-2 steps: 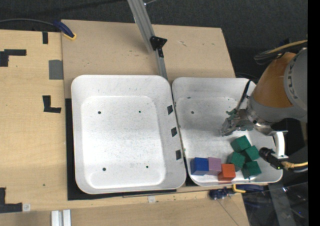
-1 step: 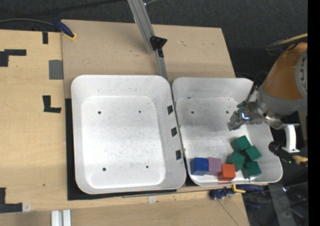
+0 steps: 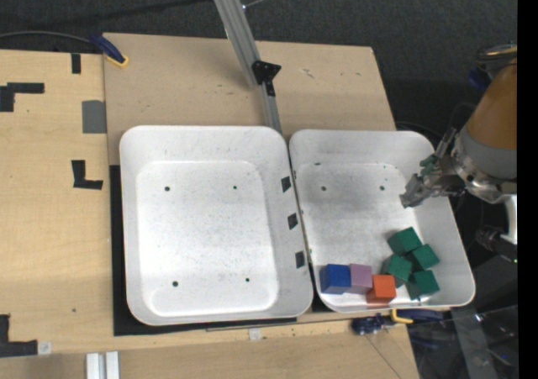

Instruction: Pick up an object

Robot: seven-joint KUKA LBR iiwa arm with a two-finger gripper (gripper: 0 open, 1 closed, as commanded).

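Pale plywood bench (image 3: 210,83) on dark floor, we see two shallow white plastic bins (image 3: 202,222), coloured blocks (image 3: 382,272) in the right bin's near corner, metal gripper (image 3: 418,190) above its right edge, grip unclear.

Wooden bench (image 3: 193,83): left bin (image 3: 134,150), right bin (image 3: 353,140) side by side.

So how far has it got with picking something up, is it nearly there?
Nothing looks picked up yet. The blue block, purple block, orange block and green blocks all lie in the near corner of the right bin. In hand: the gripper sits over that bin's right edge, apart from the blocks. Left to do: reach a block, close on it and lift.
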